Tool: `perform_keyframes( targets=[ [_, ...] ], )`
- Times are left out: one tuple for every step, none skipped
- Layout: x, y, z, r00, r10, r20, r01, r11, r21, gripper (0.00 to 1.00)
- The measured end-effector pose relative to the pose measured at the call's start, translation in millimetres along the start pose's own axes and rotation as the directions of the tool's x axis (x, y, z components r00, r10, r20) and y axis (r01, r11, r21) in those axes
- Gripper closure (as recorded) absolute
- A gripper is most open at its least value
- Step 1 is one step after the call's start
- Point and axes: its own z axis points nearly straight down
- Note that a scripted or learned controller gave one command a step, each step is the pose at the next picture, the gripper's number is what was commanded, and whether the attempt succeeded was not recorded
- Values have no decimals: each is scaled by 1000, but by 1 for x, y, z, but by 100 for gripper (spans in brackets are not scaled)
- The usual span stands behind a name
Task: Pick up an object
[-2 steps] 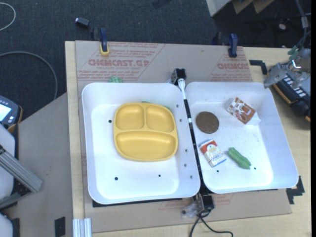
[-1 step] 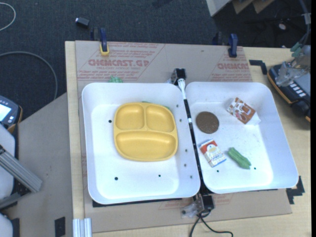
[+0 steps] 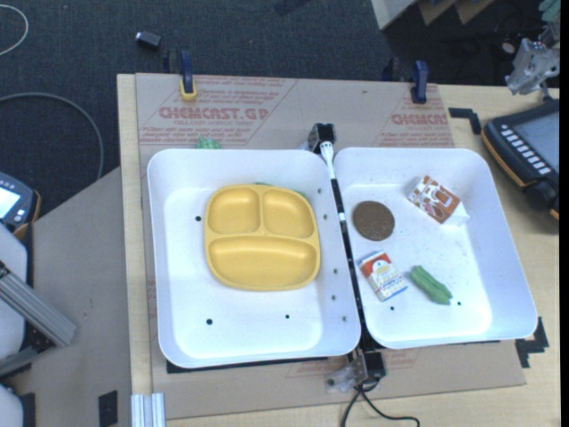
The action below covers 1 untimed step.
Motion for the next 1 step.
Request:
perform_keyframes(
  targets=[
    [-10,-55,-114,1000,10,1,-10,1000,3,100]
  ],
)
